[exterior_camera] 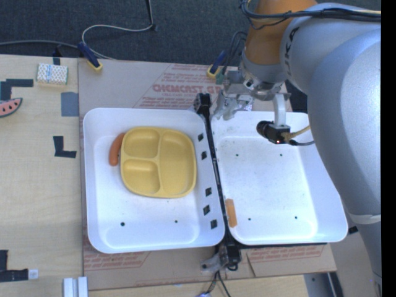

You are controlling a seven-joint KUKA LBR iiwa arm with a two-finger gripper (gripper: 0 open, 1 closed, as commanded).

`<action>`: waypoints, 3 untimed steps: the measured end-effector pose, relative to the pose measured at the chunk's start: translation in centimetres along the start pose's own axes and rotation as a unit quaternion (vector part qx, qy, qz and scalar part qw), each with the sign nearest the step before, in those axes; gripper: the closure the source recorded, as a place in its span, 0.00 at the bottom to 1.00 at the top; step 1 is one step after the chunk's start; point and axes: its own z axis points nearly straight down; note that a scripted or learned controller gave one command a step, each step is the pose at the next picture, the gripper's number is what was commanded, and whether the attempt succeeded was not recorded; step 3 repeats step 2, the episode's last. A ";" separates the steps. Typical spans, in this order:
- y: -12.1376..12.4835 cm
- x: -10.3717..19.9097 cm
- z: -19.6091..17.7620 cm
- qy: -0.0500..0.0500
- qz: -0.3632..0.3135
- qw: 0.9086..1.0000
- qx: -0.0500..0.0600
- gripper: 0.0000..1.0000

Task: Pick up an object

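Observation:
A yellow divided plate (158, 161) lies in the left bin (99, 228). An orange sausage-shaped piece (114, 150) rests against the plate's left edge. A small orange piece (231, 212) lies in the right bin (322, 221), close to the divider between the bins. My gripper (228, 107) hangs over the far left corner of the right bin, near the divider. I see nothing in it. It is well away from the small orange piece and to the upper right of the plate.
The grey arm (334, 73) covers the right side of the view and part of the right bin's far edge. Outside the bins are a blue and yellow clip (216, 67), another clip (90, 55) on a cable, a small patterned block (52, 73) and a watermelon-slice toy (8, 107).

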 end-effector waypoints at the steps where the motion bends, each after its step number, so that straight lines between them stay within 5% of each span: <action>1: 0.0 0.0 0.0 0.000 0.000 1.000 0.000 0.00; 2: 0.0 0.0 -1.0 -0.001 0.000 1.000 0.000 1.00; 3: 0.0 0.0 -1.0 -0.001 0.000 1.000 0.000 1.00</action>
